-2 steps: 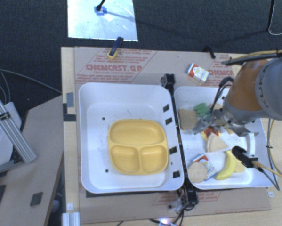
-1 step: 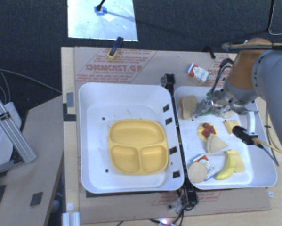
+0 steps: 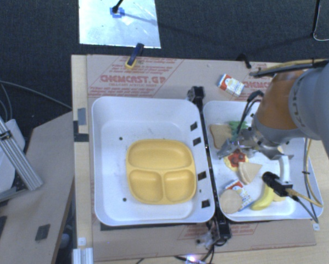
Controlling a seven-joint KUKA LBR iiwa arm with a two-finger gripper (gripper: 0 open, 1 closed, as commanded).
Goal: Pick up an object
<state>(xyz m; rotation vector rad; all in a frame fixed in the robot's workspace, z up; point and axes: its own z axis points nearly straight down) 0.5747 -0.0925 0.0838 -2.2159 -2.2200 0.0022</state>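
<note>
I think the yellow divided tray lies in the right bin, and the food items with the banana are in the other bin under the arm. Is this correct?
Not quite. The camera view shows the yellow divided tray in the left bin. The food items, with the banana, lie in the right bin under the arm, as you said.

The arm (image 3: 312, 100) is a thick grey cylinder with a broad orange band (image 3: 277, 100) — dark cables loop beside its metallic wrist.

arm (image 3: 307, 100) cut off at right edge, right bin (image 3: 216, 113) partly hidden
</note>
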